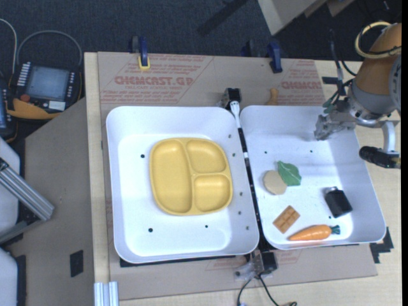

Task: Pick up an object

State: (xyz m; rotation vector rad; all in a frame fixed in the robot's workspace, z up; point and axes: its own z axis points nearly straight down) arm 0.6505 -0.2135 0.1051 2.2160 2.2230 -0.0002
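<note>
The right bin (299, 123) holds a round tan cookie (275, 183) with a green leaf piece (289, 173) touching its upper right. A brown cracker (286, 218) lies near the front, beside an orange carrot (312, 233). A black block (338, 203) rests toward the right wall. My gripper (324, 130) hangs over the bin's back right part, well apart from all of these, with nothing seen between its fingers. The arm (376, 75) comes in from the right edge.
The left bin (127, 132) bears a yellow divided plate (190, 174) in its middle. A black clip (233, 97) sits at the back where the two bins meet. A pendant with a screen (44, 85) lies off the bench at far left.
</note>
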